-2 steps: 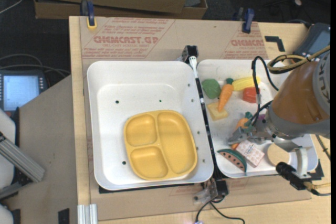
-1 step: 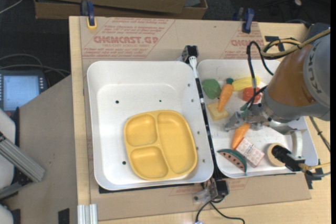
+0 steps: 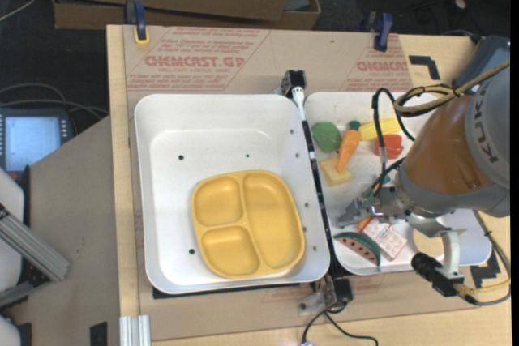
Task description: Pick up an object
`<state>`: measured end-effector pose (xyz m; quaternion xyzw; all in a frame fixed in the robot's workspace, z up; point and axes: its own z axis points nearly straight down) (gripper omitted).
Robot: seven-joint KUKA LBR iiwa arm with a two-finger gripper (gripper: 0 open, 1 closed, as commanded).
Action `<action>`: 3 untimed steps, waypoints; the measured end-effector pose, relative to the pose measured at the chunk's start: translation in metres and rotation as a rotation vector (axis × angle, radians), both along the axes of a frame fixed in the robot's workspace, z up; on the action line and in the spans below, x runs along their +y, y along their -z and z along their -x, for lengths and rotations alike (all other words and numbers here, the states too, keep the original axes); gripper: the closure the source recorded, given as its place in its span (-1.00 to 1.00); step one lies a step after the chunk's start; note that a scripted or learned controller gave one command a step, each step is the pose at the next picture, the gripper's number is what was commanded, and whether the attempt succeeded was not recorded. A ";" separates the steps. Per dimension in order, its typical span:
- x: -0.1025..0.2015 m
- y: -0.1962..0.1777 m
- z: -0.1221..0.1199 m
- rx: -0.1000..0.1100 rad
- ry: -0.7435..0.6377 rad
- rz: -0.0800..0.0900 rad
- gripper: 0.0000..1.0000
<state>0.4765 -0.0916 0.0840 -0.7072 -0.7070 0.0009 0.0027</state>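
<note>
Camera view is looking down on my grey arm with its orange band (image 3: 454,150) reaching in from the right over the right-hand shallow white bin (image 3: 340,103). My two-finger gripper (image 3: 366,211) is hanging low among the small things there, and whether it is apart or together I cannot tell; nothing is showing between it that I would call held.

Candidates are lying in that right bin: an orange plastic carrot (image 3: 347,150) leaning across a pale yellow wedge (image 3: 333,169), a green rounded toy (image 3: 327,135) at the far left corner, a yellow and red piece (image 3: 385,135) beside the arm, a watermelon-slice toy (image 3: 357,247) near the front, and a small white and red packet (image 3: 386,237) just right of it.

I am judging these to be light, hollow, hard play-food, so slippery and apt to squirt out sideways. Taking the carrot across its narrow middle looks best. The packet is flat and looks hard to get under.

Sitting in the left white bin (image 3: 162,134) is a yellow three-compartment plastic tray (image 3: 247,221), broad and flat, gripped only by its rim.
</note>
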 end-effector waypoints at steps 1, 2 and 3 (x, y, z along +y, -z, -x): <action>-0.002 -0.011 -0.003 -0.007 0.002 0.004 1.00; -0.002 -0.010 -0.002 -0.006 0.002 0.004 -1.00; -0.001 0.000 -0.027 -0.007 -0.002 0.004 -1.00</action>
